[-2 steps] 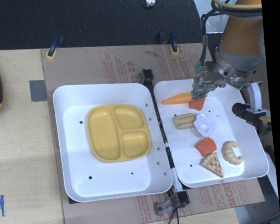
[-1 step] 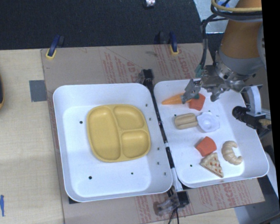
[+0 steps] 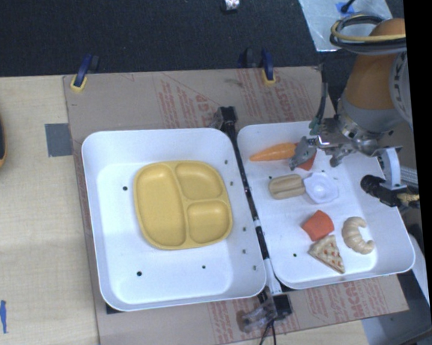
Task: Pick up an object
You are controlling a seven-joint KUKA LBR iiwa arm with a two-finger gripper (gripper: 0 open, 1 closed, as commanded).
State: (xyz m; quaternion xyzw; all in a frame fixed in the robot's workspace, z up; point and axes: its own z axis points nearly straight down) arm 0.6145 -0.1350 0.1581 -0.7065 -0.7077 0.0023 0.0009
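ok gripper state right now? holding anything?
Gripper: low over the right bin, at the carrot; cannot be told whether open, closed, or holding anything.

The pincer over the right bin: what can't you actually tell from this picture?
- Pincer, camera view: its own wrist covers the tips, so its state is unclear.
- Red item beneath it: mostly hidden, identity unclear.
- Clear item beside the bread roll: too faint to identify.
- Arm: cut off at the right edge.
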